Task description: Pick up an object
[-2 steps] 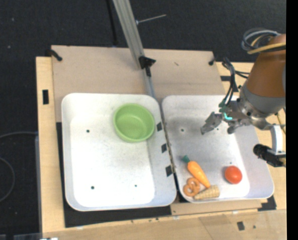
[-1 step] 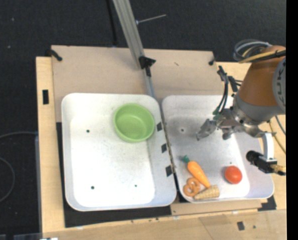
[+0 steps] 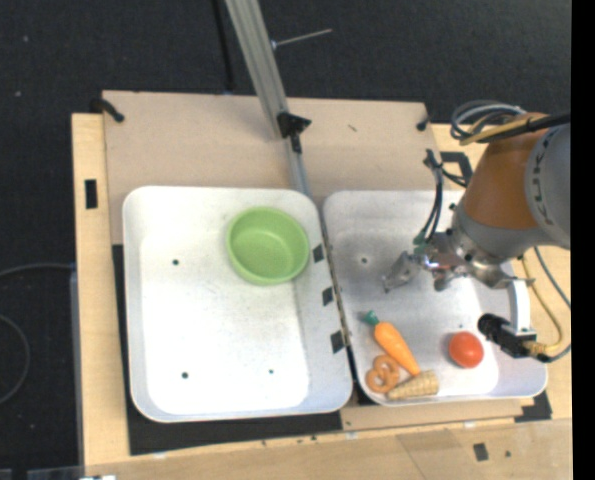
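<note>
In the right bin [image 3: 372,213] lie an orange carrot [image 3: 394,344], a red tomato [image 3: 465,350], a small brown pretzel [image 3: 382,373] and a pale corn cob [image 3: 415,386], all near the front edge. My gripper [image 3: 418,275] hangs over the middle of this bin, behind the carrot and apart from it. Its fingers [image 3: 395,277] are spread open with nothing between them. A green bowl [image 3: 267,246] sits upright in the left bin [image 3: 177,318], near its back right corner.
A slanted metal pole [image 3: 262,58] rises from the back of the bench between the bins. Cables [image 3: 487,118] loop off the arm at the right. A black connector [image 3: 499,332] hangs just right of the tomato.
</note>
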Motion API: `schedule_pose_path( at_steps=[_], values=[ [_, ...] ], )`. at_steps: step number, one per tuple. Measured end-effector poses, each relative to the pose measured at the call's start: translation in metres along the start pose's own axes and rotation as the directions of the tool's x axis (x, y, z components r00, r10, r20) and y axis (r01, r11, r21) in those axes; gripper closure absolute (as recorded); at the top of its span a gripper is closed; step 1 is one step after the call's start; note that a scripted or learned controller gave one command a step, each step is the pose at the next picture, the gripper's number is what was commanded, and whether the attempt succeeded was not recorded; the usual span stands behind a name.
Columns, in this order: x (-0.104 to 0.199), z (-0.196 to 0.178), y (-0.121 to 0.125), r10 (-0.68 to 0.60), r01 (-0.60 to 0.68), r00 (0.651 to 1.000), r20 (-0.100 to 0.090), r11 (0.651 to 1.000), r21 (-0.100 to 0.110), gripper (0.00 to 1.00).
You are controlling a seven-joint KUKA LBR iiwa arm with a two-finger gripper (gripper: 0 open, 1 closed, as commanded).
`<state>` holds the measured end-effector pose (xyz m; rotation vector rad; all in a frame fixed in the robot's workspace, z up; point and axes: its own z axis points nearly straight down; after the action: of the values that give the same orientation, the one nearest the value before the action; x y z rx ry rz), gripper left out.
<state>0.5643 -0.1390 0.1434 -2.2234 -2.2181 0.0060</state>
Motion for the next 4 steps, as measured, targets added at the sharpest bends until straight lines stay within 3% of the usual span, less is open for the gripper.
schedule_pose_path(
  at_steps=[1,2,4],
  values=[
    [-0.002,0.044,0.000,0.000,0.000,1.000,0.000,1.000,-0.001,0.00],
    [-0.002,0.031,0.001,0.005,-0.005,1.000,-0.001,1.000,-0.008,1.00],
    [-0.009,-0.076,-0.003,-0.005,0.005,1.000,-0.001,1.000,-0.006,1.00]
  ],
)
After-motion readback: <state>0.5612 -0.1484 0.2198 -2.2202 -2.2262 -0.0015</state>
